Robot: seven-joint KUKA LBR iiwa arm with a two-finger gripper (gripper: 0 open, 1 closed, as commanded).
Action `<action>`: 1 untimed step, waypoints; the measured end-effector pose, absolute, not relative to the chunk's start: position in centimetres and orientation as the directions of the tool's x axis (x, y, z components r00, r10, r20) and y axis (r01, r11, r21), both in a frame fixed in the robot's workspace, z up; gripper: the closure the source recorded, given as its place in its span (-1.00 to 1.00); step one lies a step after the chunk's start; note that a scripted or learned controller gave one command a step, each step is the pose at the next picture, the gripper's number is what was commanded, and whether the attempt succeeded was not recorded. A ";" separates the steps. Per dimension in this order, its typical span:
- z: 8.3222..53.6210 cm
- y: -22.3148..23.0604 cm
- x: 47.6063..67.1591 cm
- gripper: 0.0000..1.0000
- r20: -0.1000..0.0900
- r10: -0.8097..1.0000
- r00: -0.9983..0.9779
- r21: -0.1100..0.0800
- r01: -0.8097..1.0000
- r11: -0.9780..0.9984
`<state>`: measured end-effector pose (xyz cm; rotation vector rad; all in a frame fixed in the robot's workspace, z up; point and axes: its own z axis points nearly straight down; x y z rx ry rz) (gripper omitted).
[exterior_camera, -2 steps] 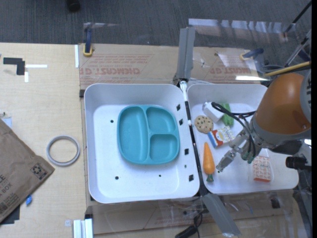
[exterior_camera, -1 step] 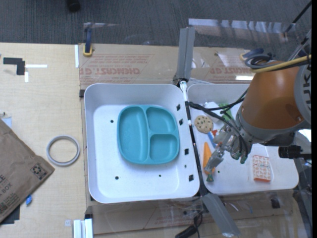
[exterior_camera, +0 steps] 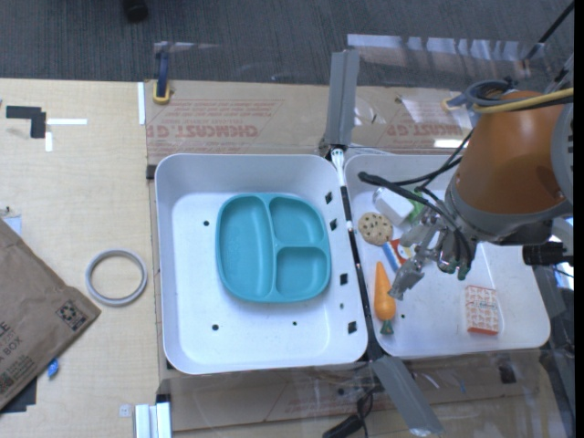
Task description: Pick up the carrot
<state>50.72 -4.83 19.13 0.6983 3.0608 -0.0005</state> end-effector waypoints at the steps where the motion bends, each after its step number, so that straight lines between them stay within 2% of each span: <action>1: 9.1 -9.3 47.7 -1.00 0.000 0.610 -0.793 0.000 0.610 0.793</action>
